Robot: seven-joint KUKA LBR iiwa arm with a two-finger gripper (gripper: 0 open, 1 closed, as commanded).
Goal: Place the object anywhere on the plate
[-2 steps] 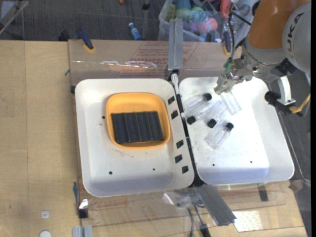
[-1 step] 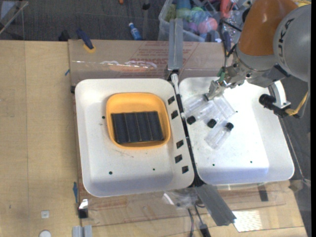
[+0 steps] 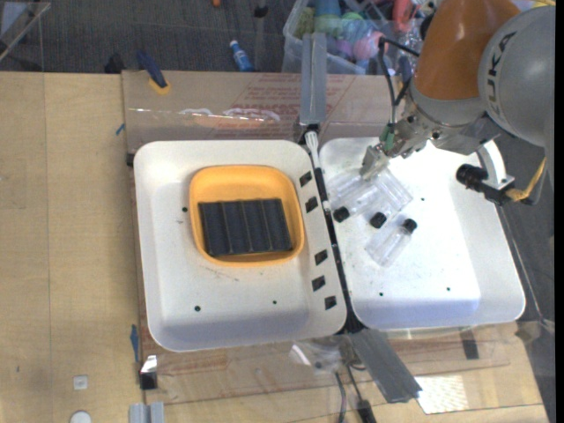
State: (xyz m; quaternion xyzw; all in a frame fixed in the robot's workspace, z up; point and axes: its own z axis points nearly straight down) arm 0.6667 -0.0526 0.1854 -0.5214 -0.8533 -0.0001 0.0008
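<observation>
A black ridged rectangular object (image 3: 245, 227) lies flat on the orange plate (image 3: 244, 179), which sits in the left bin (image 3: 167, 307). My gripper (image 3: 368, 226) hangs low over the right bin (image 3: 449, 263), near its left wall, well apart from the plate and the object. Its clear plastic fingers (image 3: 388, 241) are spread open and hold nothing. The grey arm with its orange band (image 3: 463, 25) reaches in from the upper right.
A raised divider with black clips (image 3: 319, 236) separates the two bins. A cardboard sheet (image 3: 220, 100) lies behind them, and a box of colourful toys (image 3: 361, 11) stands beyond the bench at the back.
</observation>
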